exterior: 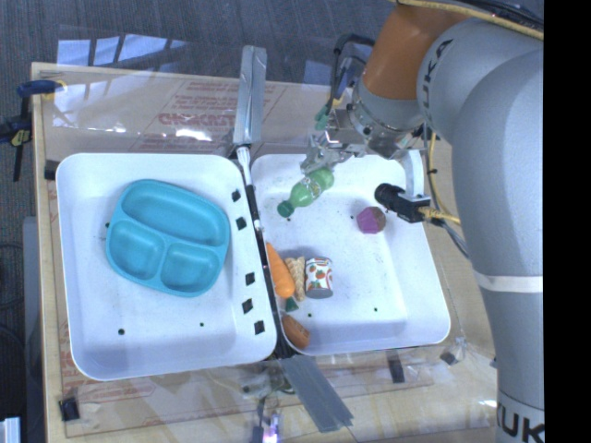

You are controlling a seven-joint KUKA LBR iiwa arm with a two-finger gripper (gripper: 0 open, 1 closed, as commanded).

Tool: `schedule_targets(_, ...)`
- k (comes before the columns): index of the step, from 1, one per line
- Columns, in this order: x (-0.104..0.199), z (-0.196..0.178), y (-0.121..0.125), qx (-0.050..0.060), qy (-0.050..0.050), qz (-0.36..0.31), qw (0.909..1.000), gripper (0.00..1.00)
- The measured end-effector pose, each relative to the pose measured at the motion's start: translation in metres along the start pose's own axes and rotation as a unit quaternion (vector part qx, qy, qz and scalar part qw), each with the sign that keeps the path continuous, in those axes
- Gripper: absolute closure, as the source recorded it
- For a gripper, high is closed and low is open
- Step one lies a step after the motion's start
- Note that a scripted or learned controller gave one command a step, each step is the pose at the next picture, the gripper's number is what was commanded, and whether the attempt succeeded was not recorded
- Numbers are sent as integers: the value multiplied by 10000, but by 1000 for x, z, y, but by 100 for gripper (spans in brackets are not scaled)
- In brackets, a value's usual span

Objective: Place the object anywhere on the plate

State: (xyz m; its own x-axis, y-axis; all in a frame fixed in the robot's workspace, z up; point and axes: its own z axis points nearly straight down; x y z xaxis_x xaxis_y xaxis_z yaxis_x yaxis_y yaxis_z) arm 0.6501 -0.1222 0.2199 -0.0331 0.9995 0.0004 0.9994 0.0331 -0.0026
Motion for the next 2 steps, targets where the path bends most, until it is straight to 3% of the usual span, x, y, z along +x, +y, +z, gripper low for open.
schedule_targets(1, 92, -14, -15, 5, 1, -297, 9996, 100)
schedule_targets(2, 92, -14, -15, 5, -1, -293, 9996, 0)
